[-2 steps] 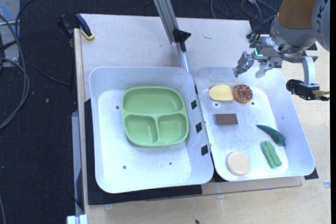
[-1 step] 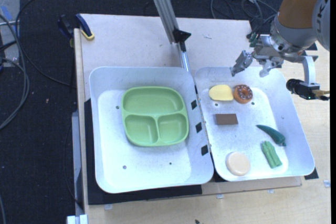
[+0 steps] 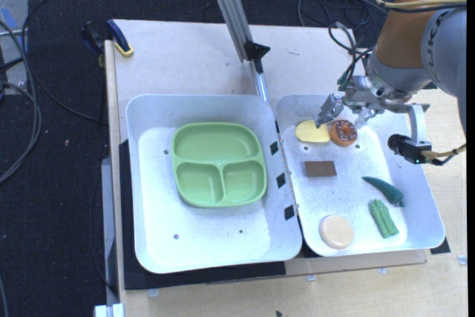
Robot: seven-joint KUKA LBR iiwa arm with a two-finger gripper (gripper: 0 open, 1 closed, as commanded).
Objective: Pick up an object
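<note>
The camera view looks down at a slant on a pale wooden bench that carries two shallow white bins side by side. The left bin holds a light green plate with three compartments, lying flat near its middle. The right bin holds several small toy foods. At its far end lie a yellow piece and, touching its right side, a round brown piece like a doughnut. Near the middle of this bin sits a flat brown rectangular block. Toward the right wall lies a dark green pepper-shaped piece, with a lighter green ridged piece just below it. At the near end rests a cream-coloured round disc. The grey arm with its orange band reaches in from the right, and its gripper hangs over the far end of the right bin, just above the yellow and round brown pieces. Its dark fingers point downward, but it cannot be told how far apart they stand, and no object is seen between them. A slanted metal pole crosses the top of the scene, and black cables lie on the dark floor around the bench.
</note>
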